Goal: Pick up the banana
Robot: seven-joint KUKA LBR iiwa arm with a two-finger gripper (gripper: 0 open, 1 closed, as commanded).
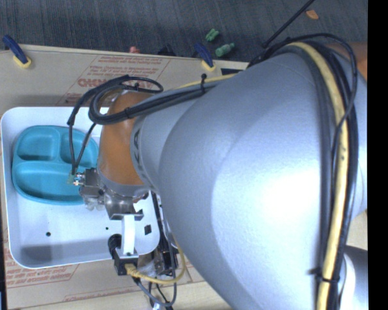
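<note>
We see dark grey carpet floor [84, 11] across 12 o'clock. Brown cardboard sheet [149, 70] covers bench, printed red. Blue clamps at 10 o'clock [17, 50] and 12 o'clock [204, 55] grip cardboard edge. Small green objects [218, 42] lie on carpet at 12 o'clock.

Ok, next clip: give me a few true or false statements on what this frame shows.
1. A teal divided plastic tray lies in the left white shallow bin. True.
2. The grey arm with the orange band reaches over that bin. True.
3. The teal tray sits on the bare cardboard outside the bins. False: it is inside the left bin.
4. A banana lies in plain sight on the teal tray. False: its compartments look bare.
5. Blue clamps grip the far edge of the cardboard sheet. True.
6. The bin is red. False: it is white.
</note>
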